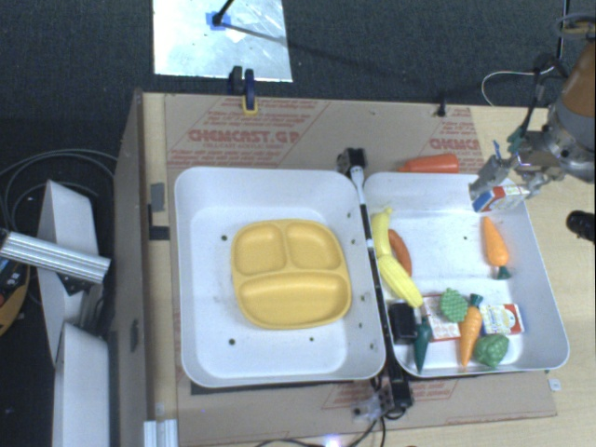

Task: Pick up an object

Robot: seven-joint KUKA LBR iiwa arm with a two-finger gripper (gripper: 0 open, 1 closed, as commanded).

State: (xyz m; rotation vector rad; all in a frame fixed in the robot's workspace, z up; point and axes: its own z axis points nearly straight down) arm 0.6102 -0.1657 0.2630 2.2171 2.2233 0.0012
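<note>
At right bin's (549,277) far corner: small white carton (503,196), red and blue markings, sitting between spread jaws of gripper (501,186), being pinched.

1. The place looked like a robotics lab or test bench, not a home or kitchen.
2. Two shallow white bins (279,366) sat side by side on a flat cardboard sheet (270,128) printed with red lettering, a makeshift work surface.
3. The food in the right bin was toy plastic (a banana (395,266), carrots (494,243), small cartons (506,319)), and the left bin held a yellow divided tray (289,273).
4. Loose black cables (56,170) and an aluminium rail (56,257) lay at the left.
5. Dark carpet (74,45) covered the far floor, with a shiny metal plate (223,26) on it.
6. The grey robot arm (568,138) entered at the far right.
</note>
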